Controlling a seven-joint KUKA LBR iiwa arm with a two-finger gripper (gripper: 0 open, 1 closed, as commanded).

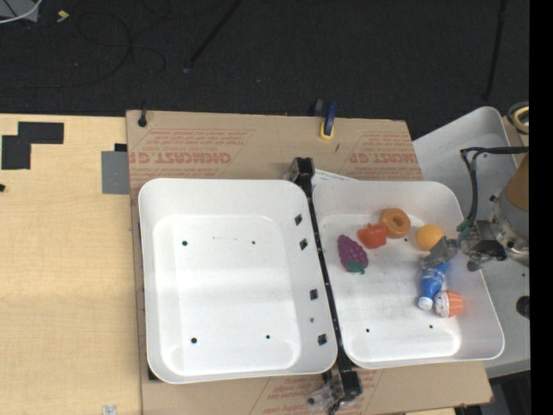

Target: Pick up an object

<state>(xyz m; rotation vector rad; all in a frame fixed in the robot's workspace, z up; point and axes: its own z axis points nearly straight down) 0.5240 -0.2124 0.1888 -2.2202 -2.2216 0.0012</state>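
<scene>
The right bin (pixel 406 348) holds several small objects. A purple bunch of grapes (pixel 352 254) lies near its left wall, with a red piece (pixel 373 235) and an orange ring (pixel 397 222) just behind it. An orange ball (pixel 429 236) sits further right. A blue bottle (pixel 431 284) lies tilted below the ball, and a small orange and white item (pixel 448 303) rests beside its lower end. My gripper (pixel 454 251) hangs over the bin's right side, just right of the orange ball and right above the top of the blue bottle. I see nothing held in it.
The left bin (pixel 164 232) sits beside the right one, parted by a black clamp strip (pixel 315 266). Both rest on a cardboard sheet (pixel 216 150) on the wooden bench. A cable (pixel 472 184) hangs by the arm at the right.
</scene>
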